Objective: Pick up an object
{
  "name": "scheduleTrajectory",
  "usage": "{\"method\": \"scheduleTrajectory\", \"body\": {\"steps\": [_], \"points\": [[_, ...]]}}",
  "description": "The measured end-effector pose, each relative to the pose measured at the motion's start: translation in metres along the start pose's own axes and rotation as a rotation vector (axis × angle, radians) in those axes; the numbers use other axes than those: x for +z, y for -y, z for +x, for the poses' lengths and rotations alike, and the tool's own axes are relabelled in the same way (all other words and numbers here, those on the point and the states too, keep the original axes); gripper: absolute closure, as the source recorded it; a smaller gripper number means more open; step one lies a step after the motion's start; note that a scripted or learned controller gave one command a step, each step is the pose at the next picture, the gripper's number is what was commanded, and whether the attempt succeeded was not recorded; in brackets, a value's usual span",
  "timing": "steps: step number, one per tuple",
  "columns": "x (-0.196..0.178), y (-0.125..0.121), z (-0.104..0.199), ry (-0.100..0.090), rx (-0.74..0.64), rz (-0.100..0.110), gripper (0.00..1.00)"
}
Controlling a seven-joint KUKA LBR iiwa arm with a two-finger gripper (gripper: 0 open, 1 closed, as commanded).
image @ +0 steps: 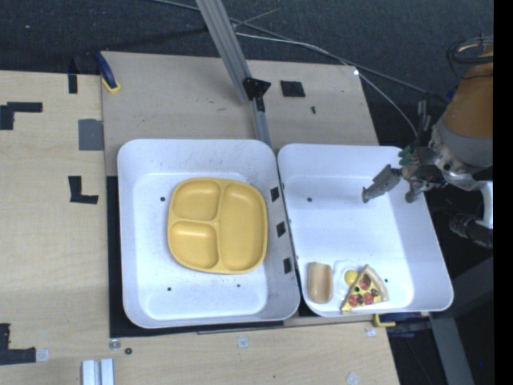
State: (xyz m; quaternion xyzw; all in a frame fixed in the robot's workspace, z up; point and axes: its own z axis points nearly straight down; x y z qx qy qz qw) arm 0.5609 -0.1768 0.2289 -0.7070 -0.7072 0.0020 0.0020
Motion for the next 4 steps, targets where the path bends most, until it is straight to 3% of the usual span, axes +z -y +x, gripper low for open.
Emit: {"method": "scheduleTrajectory", "body": {"steps": [2, 3, 4], "points": [[0.125, 0.002, 0.001, 0.000, 0.000, 0.001, 0.00], [0.111, 0.001, 0.002, 0.000, -0.002, -0.002, 1.00], [0.069, 0.004, 0.002, 0.000, -0.001, -0.007, 1.00]]}}
